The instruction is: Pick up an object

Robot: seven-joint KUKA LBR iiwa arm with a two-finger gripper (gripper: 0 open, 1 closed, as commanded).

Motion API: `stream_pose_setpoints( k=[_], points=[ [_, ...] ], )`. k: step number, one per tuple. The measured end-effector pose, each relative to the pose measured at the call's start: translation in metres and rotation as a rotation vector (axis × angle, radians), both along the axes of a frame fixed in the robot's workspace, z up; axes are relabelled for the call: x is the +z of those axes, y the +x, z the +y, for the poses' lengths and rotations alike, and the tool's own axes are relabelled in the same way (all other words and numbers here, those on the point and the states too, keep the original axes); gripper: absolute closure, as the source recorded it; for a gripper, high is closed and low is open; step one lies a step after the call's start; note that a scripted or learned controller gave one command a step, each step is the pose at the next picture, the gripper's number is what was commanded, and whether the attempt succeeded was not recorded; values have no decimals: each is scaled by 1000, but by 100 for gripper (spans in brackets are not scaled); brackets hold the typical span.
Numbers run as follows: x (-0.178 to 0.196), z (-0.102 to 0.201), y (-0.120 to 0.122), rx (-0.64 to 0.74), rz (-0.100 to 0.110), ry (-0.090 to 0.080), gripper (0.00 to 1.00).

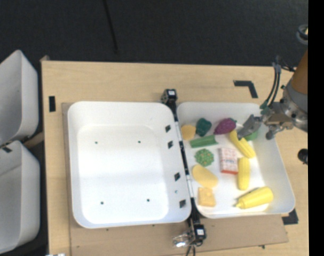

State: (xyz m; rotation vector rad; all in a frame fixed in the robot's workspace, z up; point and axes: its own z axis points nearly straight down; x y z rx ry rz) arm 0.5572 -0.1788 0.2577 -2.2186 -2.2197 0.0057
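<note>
The right bin holds several toy foods. Among them are a purple piece, a dark green piece, a green stick, a round green piece and a red and white box. Two corn cobs and a bigger yellow piece lie further right. My gripper hangs over the bin's far right corner, open, with nothing between its fingers. One finger sits just above the upper cob's end, beside a small green bit.
The left bin lies beside the right one, joined at a divider with black clips. A yellow lump, an orange block and a small yellow piece line the right bin's left side. White containers stand off the bench's left.
</note>
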Motion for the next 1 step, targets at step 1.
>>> stream_pose_setpoints(
  k=[1],
  points=[
    [-111,9,-22,-2,11,4,0]
  ],
)
